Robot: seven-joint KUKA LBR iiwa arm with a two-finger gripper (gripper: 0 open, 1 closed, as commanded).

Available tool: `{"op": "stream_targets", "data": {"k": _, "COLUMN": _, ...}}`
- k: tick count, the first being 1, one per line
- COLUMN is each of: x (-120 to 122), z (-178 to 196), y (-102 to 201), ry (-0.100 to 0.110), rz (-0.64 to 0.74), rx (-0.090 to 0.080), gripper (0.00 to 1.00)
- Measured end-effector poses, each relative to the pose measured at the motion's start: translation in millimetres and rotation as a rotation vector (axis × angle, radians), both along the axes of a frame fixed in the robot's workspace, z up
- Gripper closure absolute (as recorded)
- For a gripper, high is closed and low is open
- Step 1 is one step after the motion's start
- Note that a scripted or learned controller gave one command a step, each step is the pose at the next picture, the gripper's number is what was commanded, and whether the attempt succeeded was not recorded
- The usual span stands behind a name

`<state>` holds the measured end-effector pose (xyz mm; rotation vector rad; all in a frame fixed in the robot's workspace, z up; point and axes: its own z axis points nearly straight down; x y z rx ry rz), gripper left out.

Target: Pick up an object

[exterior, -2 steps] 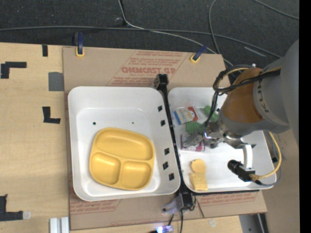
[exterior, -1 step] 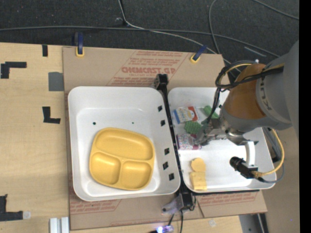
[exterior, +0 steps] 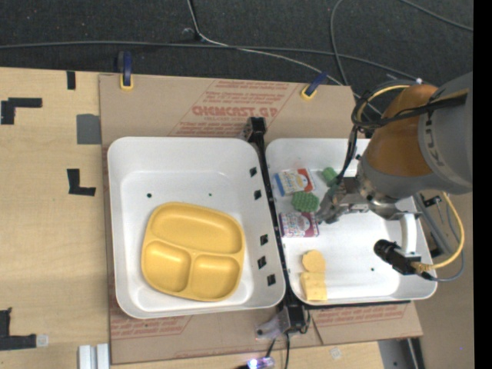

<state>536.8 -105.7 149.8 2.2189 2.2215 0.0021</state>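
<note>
1. Nearest the camera, a tan block (exterior: 315, 287) is seen lying against the near edge of the right bin (exterior: 357, 260), close to its near left corner.
2. A round tan piece (exterior: 313, 261) is found just behind the block; whether the two touch cannot be told.
3. A pink and white packet (exterior: 297, 224) is laid along the right bin's left wall, about midway along it.
4. A green knobbly piece (exterior: 305, 201) is placed just behind that packet, and a red, white and blue packet (exterior: 294, 181) is set behind it, toward the far left corner.
5. A smaller green piece (exterior: 329, 175) is partly covered by the robot, near the bin's far edge.
6. The jaws are positioned inside the right bin, just beside the green knobbly piece on the side toward the bin's middle. Whether they are open or closed cannot be told, and no object is seen between them.
7. The arm (exterior: 407, 141) is stretched over the right bin's far right corner.
8. A yellow three-compartment tray (exterior: 192, 250) is rested in the left bin (exterior: 127, 167), toward its near edge.
9. Both bins are carried on a brown board (exterior: 231, 102) laid on the wooden desk (exterior: 46, 229).
</note>
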Motion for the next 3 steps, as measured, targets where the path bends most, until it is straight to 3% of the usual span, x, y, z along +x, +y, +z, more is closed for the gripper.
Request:
{"op": "stream_targets", "data": {"k": 1, "x": 8, "z": 60, "y": 0, "ry": -0.002, "rz": 0.0, "rx": -0.001, "gripper": 1.0}}
{"op": "stream_targets", "data": {"k": 2, "x": 9, "z": 78, "y": 0, "ry": 0.001, "rz": 0.0, "rx": 0.0, "gripper": 1.0}}
{"op": "stream_targets", "data": {"k": 3, "x": 35, "z": 81, "y": 44, "ry": 0.002, "rz": 0.005, "rx": 0.001, "gripper": 1.0}}
